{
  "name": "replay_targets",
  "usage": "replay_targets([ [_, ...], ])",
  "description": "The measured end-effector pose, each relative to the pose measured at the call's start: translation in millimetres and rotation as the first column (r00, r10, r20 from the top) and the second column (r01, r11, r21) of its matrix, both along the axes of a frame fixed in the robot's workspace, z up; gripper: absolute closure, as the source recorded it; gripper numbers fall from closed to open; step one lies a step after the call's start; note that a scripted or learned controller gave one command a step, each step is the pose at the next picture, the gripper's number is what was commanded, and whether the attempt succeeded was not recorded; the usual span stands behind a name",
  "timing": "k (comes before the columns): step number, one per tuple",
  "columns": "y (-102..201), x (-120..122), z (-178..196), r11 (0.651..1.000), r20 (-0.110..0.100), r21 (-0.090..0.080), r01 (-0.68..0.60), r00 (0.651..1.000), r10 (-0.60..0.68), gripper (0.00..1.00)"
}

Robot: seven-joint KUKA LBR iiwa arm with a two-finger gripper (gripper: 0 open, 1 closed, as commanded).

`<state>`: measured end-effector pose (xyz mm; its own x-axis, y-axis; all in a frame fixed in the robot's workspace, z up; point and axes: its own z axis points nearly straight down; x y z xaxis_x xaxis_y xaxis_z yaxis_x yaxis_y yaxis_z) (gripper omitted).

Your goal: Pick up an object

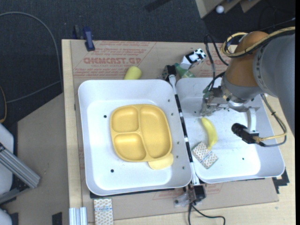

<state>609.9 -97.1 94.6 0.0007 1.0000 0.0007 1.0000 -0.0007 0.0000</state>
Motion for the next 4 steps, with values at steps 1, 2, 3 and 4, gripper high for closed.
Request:
replay_targets([
  [1, 0, 0, 0, 1.000, 0.000, 0.000, 0.000, 1.000, 0.000, 0.00],
  [2, -6, -39, -10, 1.000, -0.002, 0.000, 0.000, 1.000, 0.000, 0.00],
  [3, -6, -38, 0, 1.000, 0.000, 0.000, 0.000, 1.000, 0.000, 1.00],
  [4, 54, 34, 107, 1.000, 0.004, 0.000, -0.002, 1.000, 0.002, 1.00],
])
